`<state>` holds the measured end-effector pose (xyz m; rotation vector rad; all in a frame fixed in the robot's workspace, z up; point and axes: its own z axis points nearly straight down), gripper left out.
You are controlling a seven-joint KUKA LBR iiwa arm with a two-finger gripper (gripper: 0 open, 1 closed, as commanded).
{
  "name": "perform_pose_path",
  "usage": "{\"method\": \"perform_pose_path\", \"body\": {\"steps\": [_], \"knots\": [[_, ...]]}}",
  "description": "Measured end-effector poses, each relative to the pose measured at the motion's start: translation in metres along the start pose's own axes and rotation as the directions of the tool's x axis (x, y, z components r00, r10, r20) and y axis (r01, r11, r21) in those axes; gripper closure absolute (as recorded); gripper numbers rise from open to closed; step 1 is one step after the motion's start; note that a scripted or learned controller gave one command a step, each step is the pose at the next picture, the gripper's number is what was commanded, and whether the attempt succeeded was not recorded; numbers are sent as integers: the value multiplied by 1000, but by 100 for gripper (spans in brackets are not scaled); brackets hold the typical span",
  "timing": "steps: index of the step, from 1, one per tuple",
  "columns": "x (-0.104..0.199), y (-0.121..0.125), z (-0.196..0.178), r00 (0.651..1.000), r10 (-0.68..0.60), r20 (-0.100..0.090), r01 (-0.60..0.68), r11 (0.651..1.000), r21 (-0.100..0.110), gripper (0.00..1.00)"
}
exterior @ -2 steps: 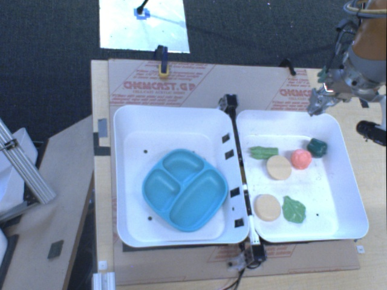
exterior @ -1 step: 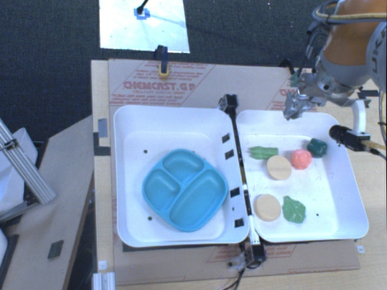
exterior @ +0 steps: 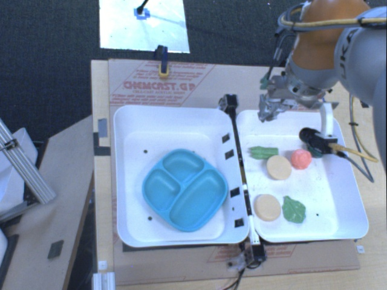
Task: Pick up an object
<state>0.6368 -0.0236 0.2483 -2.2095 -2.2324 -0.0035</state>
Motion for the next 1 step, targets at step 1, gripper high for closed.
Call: {"method": "perform_pose_path", "body": {"steps": [1], "knots": [[61, -9, 9, 1000, 1, 0, -1, 1000, 0, 100]]}}
